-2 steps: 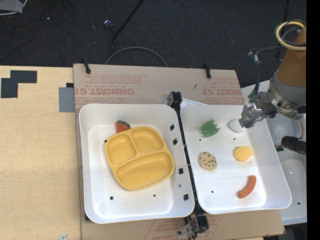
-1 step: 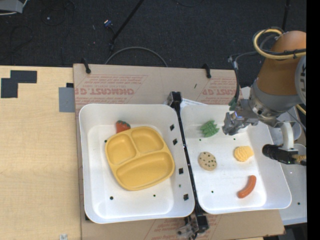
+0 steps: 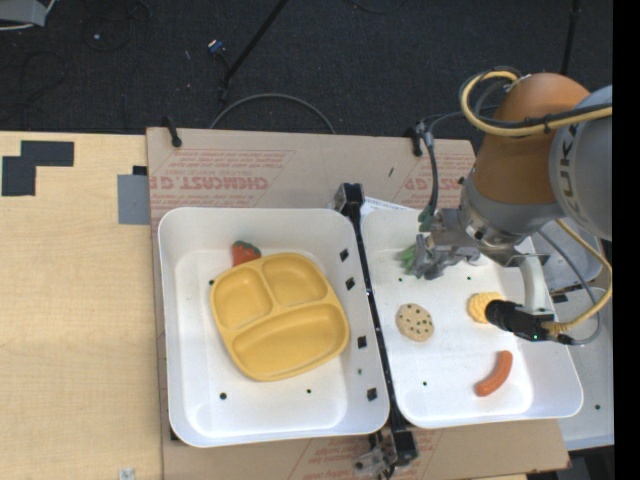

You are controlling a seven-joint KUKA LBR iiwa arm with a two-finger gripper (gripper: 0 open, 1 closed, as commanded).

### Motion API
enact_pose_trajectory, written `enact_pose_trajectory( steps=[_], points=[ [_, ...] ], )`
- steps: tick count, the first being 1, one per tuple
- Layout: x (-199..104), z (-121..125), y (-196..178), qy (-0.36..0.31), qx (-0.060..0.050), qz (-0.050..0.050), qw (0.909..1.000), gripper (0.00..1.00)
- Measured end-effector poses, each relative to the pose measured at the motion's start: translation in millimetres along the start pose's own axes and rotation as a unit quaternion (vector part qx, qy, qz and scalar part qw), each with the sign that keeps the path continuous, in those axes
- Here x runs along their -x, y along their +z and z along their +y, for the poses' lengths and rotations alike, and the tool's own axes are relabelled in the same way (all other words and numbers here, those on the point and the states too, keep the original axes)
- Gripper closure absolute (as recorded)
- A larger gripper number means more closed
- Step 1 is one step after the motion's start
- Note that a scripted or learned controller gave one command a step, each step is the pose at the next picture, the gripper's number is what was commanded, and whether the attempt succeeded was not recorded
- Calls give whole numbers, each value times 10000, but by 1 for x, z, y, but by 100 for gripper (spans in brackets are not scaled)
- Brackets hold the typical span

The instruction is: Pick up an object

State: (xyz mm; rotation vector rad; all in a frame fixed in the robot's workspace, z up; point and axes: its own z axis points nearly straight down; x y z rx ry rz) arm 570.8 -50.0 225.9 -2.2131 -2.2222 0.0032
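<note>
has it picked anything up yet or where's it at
Done: the arm has reached into the right bin. In hand: the pincer sits low at a green item near the divider; a grip isn't visible. Left: lifting something. The cookie, sausage and yellow piece lie on the bin floor.

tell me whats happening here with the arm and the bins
The grey arm's hand is down in the right white bin, at a small green object near its back left. A round speckled cookie, an orange sausage and a yellow piece lie nearby. The left white bin holds a yellow divided plate.
</note>
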Motion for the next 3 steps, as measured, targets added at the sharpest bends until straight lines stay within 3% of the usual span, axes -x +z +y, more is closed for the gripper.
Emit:
enact_pose_trajectory(
  steps=[3],
  points=[
    [-151, -11, -8, -3, 7, -10, 10000, 100]
  ],
)
